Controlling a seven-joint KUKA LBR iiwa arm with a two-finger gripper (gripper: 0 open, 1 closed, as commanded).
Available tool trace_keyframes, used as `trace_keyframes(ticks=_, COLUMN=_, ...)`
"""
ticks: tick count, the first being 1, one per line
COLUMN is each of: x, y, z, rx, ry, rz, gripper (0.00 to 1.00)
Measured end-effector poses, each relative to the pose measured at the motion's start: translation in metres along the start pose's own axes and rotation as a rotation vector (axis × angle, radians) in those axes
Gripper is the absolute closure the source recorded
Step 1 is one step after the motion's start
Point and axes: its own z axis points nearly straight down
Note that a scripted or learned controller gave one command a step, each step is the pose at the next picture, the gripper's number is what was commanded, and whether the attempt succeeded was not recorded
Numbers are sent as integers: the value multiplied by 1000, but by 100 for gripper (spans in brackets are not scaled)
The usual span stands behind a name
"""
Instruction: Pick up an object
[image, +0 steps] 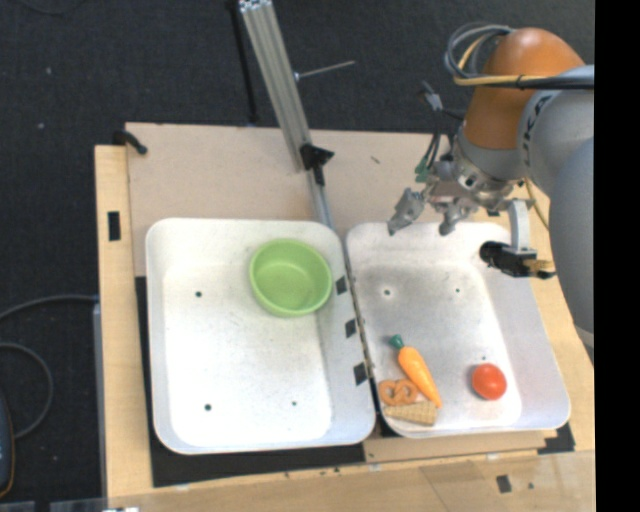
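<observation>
1. The pincer (426, 218) hangs over the far rim of the right bin (520, 300), with its two grey fingers spread apart and nothing between them.
2. Behind and to the right of the pincer rises the grey arm (560, 150) with its orange band (515, 90), reaching in from the right side of the view.
3. Well in front of the pincer, towards the near edge of the same bin, lies a carrot (417, 372) (orange, with a small green top pointing back towards the pincer).
4. Just beyond the carrot, at the bin's near left corner, sit a pretzel (397, 391) and a tan waffle-like piece (420, 412), touching one another.
5. To the right of the carrot, and equally far from the pincer, rests a red tomato (488, 381), apart from the other items.
6. To the left of the pincer, across the divide between the bins, a green bowl (290, 277) stands upright in the far part of the left bin (200, 350).
7. Both bins lie side by side on the tan tabletop (200, 170), and a slanted metal rail (280, 85) stands to the pincer's left.
</observation>
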Motion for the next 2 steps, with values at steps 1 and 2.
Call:
trace_keyframes(ticks=1, x=-1, y=0, z=0, rx=0, ry=-1, rz=0, gripper=0)
trace_keyframes(ticks=2, x=-5, y=3, z=43, rx=2, ry=-3, rz=3, gripper=0)
